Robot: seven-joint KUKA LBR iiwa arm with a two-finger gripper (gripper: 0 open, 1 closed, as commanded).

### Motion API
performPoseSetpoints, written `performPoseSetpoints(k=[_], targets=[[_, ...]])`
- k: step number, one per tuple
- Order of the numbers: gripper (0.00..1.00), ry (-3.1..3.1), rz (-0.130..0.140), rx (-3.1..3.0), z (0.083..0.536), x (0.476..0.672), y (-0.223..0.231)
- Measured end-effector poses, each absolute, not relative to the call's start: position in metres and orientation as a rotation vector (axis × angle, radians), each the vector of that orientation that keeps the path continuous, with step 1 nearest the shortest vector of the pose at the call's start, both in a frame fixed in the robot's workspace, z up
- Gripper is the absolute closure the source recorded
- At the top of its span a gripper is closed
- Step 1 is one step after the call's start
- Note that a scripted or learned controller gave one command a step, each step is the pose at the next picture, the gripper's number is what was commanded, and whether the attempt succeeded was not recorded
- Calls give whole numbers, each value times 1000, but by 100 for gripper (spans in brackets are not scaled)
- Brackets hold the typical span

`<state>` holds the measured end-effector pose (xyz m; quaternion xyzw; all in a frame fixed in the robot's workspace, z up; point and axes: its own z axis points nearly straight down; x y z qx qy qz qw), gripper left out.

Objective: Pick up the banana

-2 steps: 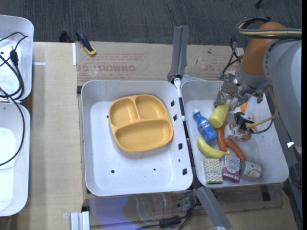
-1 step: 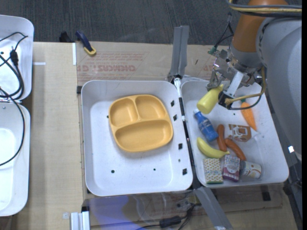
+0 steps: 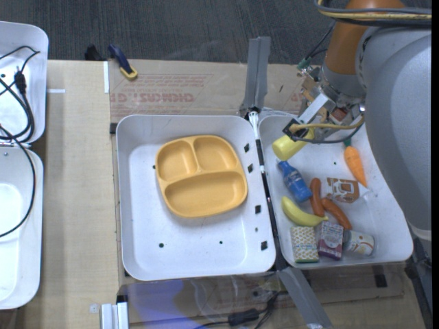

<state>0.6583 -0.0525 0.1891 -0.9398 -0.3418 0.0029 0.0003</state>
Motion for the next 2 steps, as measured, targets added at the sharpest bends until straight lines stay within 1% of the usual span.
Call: performPoseSetpoints(k=[1,2], targets=[[100,-1080,18,-2950,196,658,-53],[100,-980,9,-2984,229,636,-7]])
